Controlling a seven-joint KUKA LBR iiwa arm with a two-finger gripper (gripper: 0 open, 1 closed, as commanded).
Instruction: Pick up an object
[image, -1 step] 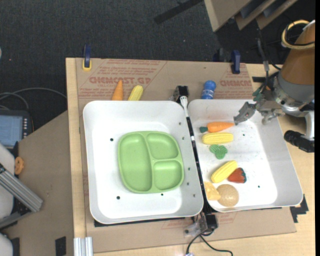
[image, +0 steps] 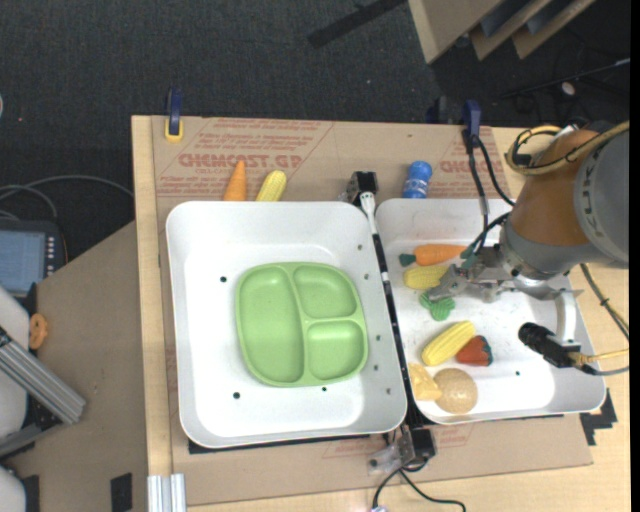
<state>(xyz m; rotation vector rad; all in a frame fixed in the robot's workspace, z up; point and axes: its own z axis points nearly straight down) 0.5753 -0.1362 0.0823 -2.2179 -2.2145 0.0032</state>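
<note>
Toy carrot (image: 440, 254) partly hidden, gripper (image: 452, 285) over it, perhaps touching

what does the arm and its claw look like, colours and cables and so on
The arm is thick, rounded and grey, with a broad orange band above the wrist. Black cables loop across that band and run down to the wrist. The claw is a small metallic grey assembly, and a black cylindrical part juts from the wrist.
</note>
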